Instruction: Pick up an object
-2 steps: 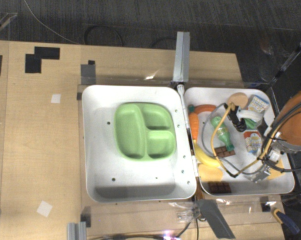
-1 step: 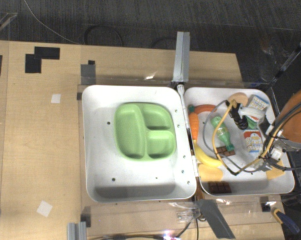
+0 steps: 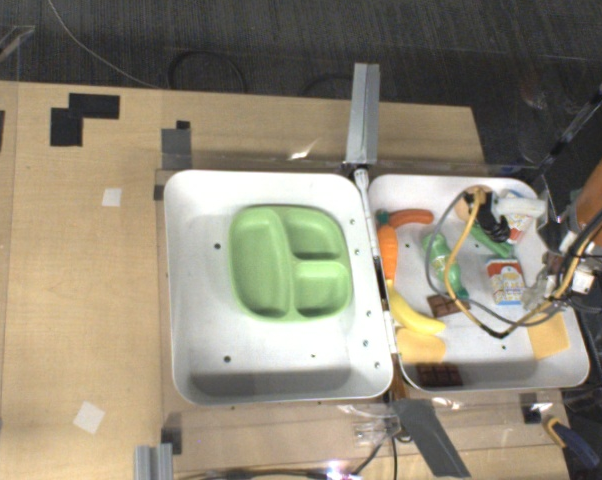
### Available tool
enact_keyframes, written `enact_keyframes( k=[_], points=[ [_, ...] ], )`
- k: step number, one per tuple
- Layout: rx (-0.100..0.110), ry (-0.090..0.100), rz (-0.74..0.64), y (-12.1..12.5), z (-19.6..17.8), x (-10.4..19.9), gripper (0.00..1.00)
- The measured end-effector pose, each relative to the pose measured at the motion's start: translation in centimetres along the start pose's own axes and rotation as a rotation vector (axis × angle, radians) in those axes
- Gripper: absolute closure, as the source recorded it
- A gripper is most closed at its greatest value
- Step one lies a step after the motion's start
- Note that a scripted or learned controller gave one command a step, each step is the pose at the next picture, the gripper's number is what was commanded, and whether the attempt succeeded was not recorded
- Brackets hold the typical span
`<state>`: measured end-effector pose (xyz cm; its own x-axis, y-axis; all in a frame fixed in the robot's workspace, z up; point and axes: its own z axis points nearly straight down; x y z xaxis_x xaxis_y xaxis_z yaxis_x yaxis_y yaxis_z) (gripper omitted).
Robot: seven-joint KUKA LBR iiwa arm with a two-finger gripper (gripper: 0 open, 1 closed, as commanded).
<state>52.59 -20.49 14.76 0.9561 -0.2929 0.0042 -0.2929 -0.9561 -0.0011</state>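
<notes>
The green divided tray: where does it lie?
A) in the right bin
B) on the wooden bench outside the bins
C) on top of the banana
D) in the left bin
D: the green divided tray rests on the floor of the left bin, alone, apart from the banana in the right bin.

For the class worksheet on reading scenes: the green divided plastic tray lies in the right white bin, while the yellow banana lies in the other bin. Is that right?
Not quite. The camera view shows the green divided plastic tray in the left white bin, not the right. The yellow banana lies in the other bin, the right one, as stated.
</notes>
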Motion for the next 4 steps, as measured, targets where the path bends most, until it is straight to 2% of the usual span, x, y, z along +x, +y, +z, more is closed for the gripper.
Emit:
enact_keyframes(
  k=[1, 2, 3, 4],
  points=[
    [0.003, 0.007, 0.078, -3.8, -9.5, 3.7, 1.00],
    [0.001, 0.002, -0.102, -3.6, -12.4, 11.2, 1.00],
    [0.003, 0.006, -0.108, -3.9, -13.7, 11.3, 1.00],
    [0.001, -0.005, -0.076, -0.5, -8.3, 2.3, 1.00]
  ],
)
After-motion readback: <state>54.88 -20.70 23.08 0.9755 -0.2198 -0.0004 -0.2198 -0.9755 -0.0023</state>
